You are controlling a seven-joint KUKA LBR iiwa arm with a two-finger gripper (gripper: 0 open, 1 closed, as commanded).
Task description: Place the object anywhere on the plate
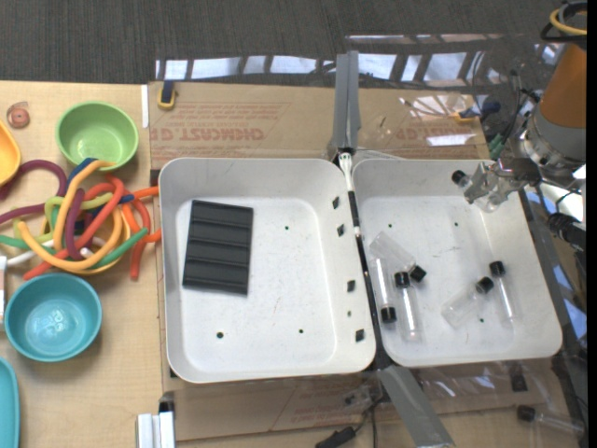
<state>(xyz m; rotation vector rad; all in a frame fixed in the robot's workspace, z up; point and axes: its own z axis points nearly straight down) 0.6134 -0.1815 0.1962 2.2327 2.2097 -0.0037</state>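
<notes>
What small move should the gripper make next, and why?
Probably move toward the nearest tube and descend on it. The gripper sits over the right bin's far corner, and the clear tubes lie loose on the bin floor. No plate is identifiable.

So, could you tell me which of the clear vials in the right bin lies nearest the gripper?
The vial at the bin's upper right corner, directly beside the gripper. The other vials lie lower down, toward the bin's middle and near edge.

This is a robotics lab. A bench (84,362) carries two white bins (177,343) set side by side on cardboard (252,124), clear plastic vials (401,292) lie in one bin, and grey carpet (187,17) lies beyond.
</notes>
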